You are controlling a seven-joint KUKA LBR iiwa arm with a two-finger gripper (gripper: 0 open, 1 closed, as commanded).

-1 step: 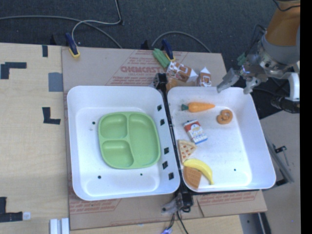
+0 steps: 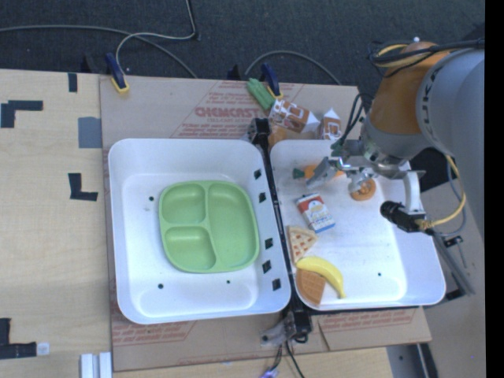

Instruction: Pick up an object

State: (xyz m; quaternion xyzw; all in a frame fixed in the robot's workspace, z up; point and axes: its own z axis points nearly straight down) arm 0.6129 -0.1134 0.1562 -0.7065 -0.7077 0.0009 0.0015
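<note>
The claw [image 2: 337, 166] hangs over the right bin's [image 2: 409, 286] far left corner, too blurred to tell whether it grips anything. An orange piece [image 2: 313, 169] is half hidden beneath it. That bin also holds one carton [image 2: 314, 212], one waffle wedge [image 2: 300, 243], one curved banana [image 2: 324, 274] and one round orange slice [image 2: 362, 188]. The left bin [image 2: 138, 164] holds one smooth green divided plate [image 2: 209, 225].

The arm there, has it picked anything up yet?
Not that I can see. The arm's gripper is low over the back of the right bin, near an orange toy. The carton, waffle and banana lie on the floor. Grasping and lifting remain.
</note>
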